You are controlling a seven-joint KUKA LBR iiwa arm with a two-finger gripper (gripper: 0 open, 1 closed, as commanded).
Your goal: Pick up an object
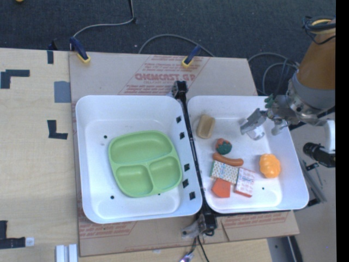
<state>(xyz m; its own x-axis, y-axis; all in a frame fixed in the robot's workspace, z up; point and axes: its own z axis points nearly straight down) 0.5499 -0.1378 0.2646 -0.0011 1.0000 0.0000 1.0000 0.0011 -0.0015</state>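
My gripper (262, 125) hangs over the upper right part of the right bin (289, 198), its fingers spread apart with nothing between them. Below it lie an orange fruit (270, 165), a sausage (228, 160) and a red and green strawberry-like piece (223, 146). A tan bread piece (205, 125) sits to the gripper's left. Near the bin's front are a checkered packet (224, 171), a white and red packet (245, 182) and an orange-red block (221, 188).
The left bin (90, 113) holds a green divided plate (145, 163). Both bins rest on cardboard (158, 75) held by blue and yellow clamps (80, 52). Cables run behind the bench and by the arm at right.
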